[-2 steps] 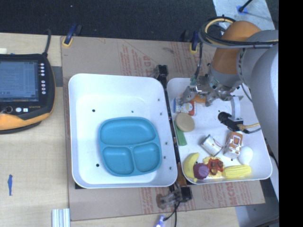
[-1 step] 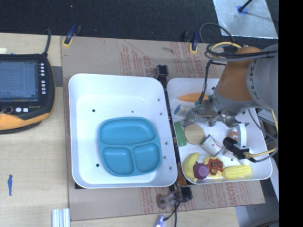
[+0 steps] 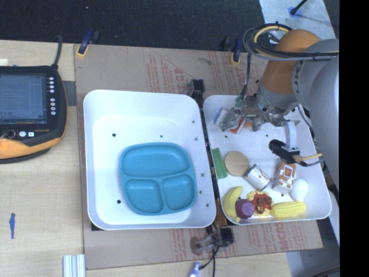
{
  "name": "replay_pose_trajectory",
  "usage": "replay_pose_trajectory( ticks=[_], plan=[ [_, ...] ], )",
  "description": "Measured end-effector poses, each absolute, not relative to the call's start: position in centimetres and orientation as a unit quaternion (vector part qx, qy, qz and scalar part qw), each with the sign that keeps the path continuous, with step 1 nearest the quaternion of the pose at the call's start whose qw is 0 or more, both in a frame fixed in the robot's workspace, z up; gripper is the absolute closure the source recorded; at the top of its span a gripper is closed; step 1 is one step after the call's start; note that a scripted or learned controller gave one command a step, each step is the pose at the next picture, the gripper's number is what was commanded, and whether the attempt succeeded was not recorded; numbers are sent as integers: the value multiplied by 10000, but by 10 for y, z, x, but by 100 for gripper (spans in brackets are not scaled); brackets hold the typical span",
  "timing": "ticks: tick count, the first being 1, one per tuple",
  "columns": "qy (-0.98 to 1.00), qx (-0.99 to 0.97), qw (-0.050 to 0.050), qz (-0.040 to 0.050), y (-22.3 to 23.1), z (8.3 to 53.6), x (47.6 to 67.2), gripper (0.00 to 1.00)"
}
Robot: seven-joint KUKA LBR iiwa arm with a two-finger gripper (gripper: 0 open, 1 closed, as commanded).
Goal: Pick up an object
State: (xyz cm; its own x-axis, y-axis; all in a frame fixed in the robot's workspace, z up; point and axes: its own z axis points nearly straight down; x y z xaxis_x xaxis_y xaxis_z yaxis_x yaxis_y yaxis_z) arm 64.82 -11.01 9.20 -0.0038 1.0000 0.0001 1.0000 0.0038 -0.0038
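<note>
- The arm (image 3: 288,62) reaches in from the right side of the view, and its hand (image 3: 237,119) is low over the far left corner of the right bin (image 3: 260,143).
- I cannot tell from here whether the hand is open or closed, and I cannot make out anything held in it.
- The things to pick lie mostly in the near half of that bin, apart from the hand.
- A green block (image 3: 217,161) lies along the bin's left wall, with a round tan disc (image 3: 236,163) just beside it.
- A small silver box (image 3: 256,176) sits next to the disc, and an orange-and-white packet (image 3: 283,175) lies further right.
- Along the near edge are a banana (image 3: 230,201), a purple piece (image 3: 244,208) touching it, a red piece (image 3: 262,201) and a corn cob (image 3: 288,210).
- A white egg (image 3: 298,189) rests just above the cob.
- The left bin (image 3: 144,117) holds a blue divided plate (image 3: 157,178), lying flat.
- A control tablet (image 3: 29,111) lies on the table (image 3: 34,212), left of both bins.
</note>
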Motion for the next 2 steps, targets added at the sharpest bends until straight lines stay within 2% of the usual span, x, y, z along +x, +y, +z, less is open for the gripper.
replay_pose_trajectory(
  ticks=[1, 2],
  plan=[
    [-7080, -7062, 36, 36, -96, 91, 655, 0],
    [-7078, -7065, 6, 7, -144, 113, 656, 0]
  ],
)
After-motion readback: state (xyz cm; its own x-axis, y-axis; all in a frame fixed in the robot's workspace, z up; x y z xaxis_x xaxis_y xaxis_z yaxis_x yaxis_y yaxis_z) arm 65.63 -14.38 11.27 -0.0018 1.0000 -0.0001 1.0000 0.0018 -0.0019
